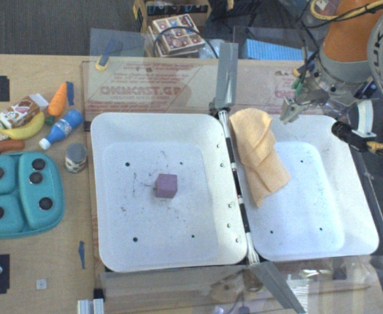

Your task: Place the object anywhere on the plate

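A small purple cube (165,186) lies near the middle of the left white bin (112,142). On the bench left of both bins rests a teal plate (8,205) with several compartments. My gripper (289,113) hangs over the far edge of the right bin (335,195), just right of a crumpled yellow cloth (260,154). It is well away from the cube and from the plate. I see nothing in it.
The cloth drapes over the divider between the bins. Toy food, a small bottle (60,129) and a can (76,157) lie on the bench beyond the plate. Cardboard boxes (171,8) stand behind the bins.
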Robot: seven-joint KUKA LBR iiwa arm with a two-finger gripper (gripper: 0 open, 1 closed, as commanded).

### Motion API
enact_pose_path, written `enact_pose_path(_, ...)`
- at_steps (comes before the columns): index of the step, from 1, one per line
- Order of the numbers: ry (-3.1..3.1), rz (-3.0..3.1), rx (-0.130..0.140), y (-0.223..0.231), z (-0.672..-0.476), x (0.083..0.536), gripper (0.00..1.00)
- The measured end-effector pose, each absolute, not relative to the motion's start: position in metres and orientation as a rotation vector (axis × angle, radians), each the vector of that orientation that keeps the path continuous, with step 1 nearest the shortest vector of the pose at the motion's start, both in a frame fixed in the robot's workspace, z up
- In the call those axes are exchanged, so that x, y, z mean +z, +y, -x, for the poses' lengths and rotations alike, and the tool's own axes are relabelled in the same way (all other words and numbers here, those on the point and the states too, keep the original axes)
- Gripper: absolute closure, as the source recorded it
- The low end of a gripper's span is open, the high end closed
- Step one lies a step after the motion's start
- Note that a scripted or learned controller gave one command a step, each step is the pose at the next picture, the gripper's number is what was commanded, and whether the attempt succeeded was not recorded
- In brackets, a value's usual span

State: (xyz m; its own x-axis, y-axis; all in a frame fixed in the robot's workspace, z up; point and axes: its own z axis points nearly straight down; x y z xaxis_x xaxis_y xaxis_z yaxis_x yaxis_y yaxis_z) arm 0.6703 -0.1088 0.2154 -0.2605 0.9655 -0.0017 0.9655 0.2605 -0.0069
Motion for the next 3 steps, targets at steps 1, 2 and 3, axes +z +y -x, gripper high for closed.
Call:
enact_pose_path(1, -2.492, 1.909, 0.010, -0.1087, -0.6703, 0.2153, 0.00)
enact_pose_path(2, -2.492, 1.909, 0.012, -0.1093, -0.6719, 0.2231, 1.00)
enact_pose_path(3, -2.492, 1.909, 0.013, -0.1093, -0.6719, 0.2230, 0.00)
